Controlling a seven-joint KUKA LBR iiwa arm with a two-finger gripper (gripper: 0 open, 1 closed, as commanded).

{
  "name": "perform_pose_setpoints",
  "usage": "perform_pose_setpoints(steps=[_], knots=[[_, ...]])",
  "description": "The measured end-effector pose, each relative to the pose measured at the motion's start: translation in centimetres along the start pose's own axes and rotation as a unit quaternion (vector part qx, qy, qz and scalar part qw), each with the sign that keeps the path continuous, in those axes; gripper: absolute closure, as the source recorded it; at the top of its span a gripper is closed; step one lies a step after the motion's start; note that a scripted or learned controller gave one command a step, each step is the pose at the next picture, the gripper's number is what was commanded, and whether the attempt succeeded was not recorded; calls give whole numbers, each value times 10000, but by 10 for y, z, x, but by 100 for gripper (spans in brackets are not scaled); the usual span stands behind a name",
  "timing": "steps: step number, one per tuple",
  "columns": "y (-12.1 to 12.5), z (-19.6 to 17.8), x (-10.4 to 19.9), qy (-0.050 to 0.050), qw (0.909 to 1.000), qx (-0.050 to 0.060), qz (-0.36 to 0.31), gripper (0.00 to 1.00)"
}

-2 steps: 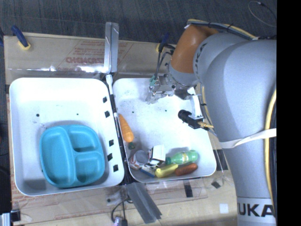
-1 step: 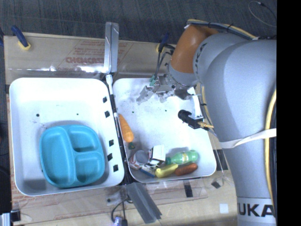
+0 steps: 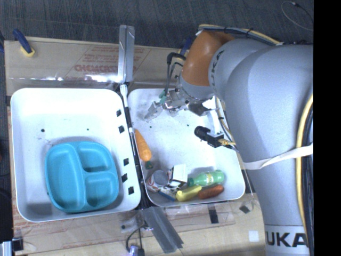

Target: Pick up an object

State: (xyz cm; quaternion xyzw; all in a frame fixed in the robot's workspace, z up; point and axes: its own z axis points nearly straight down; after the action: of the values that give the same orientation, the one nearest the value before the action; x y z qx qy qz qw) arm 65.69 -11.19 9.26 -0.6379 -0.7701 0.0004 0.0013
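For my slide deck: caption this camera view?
KUKA arm's gripper reaches into the right bin; blue tray in the left.

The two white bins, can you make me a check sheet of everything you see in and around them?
Surface: two white bins, left bin and right bin, on a wooden bench.
Job's things: carrot, green bottle, banana and small items in the right bin.
Clutter: blue divided tray in the left bin.
Grippers: gripper low over the right bin's far end, nothing seen between its fingers.
Cables: black cable by the wrist.
Surroundings: dark floor.
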Motion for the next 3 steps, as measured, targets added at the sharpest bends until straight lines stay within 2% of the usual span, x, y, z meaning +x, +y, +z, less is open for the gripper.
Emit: perform_pose_setpoints(steps=[1,2,3], knots=[[1,-11,0,-2,10000,0,-24,100],[1,-11,0,-2,10000,1,-25,0],[-75,1,23,-3,9999,1,-147,0]])
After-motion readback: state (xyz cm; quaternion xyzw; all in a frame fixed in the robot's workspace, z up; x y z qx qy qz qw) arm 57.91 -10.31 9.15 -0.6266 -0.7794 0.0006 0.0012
